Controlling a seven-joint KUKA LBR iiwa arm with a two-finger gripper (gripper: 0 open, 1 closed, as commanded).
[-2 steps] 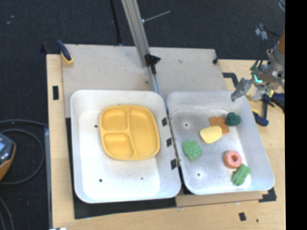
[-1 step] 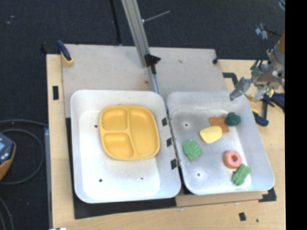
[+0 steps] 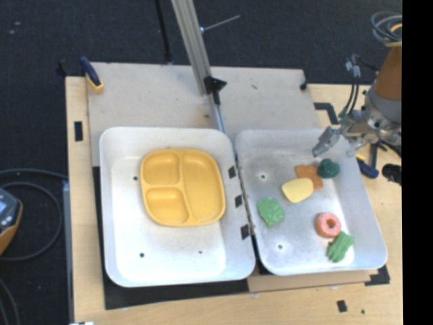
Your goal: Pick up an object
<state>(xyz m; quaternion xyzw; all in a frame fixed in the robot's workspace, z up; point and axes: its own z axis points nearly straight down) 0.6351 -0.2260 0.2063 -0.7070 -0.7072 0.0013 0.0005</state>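
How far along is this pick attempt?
Early. Nothing looks lifted: the yellow piece, pink ring and dark green piece all lie in the right bin. The gripper hovers at its far edge, holding nothing. The descent, grasp and lift remain.

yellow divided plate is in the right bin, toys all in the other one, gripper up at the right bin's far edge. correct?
Not quite. The camera view shows the yellow divided plate in the left bin; the toys lie in the right bin. The gripper is indeed at the right bin's far edge.
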